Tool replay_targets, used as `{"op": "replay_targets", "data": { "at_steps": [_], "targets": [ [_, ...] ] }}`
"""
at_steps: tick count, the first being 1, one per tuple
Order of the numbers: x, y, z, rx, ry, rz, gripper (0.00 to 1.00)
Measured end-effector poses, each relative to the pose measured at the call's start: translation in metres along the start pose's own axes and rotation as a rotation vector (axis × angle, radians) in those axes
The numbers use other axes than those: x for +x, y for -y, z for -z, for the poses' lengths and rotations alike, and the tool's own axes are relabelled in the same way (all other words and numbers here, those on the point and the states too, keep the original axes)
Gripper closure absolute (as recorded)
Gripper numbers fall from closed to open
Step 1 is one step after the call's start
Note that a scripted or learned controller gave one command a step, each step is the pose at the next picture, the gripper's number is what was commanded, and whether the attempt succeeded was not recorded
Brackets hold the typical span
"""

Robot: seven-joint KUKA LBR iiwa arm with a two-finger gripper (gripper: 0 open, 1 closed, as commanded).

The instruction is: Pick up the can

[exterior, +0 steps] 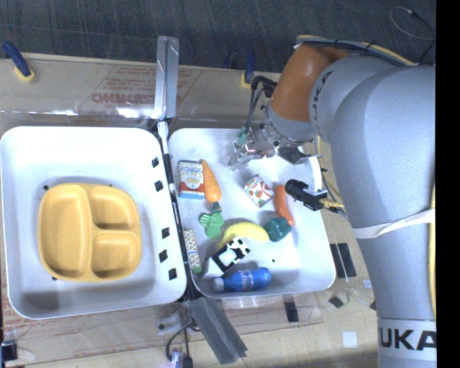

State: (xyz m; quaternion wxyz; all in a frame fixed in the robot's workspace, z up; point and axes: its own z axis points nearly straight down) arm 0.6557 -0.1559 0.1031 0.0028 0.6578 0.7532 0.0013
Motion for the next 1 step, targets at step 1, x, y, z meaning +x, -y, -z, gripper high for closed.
{"op": "replay_targets", "data": {
  "at_steps": [1],
  "targets": [
    [0.0792,0.0288,0.093,0.007,-0.001,-0.1,1.0]
  ]
}}
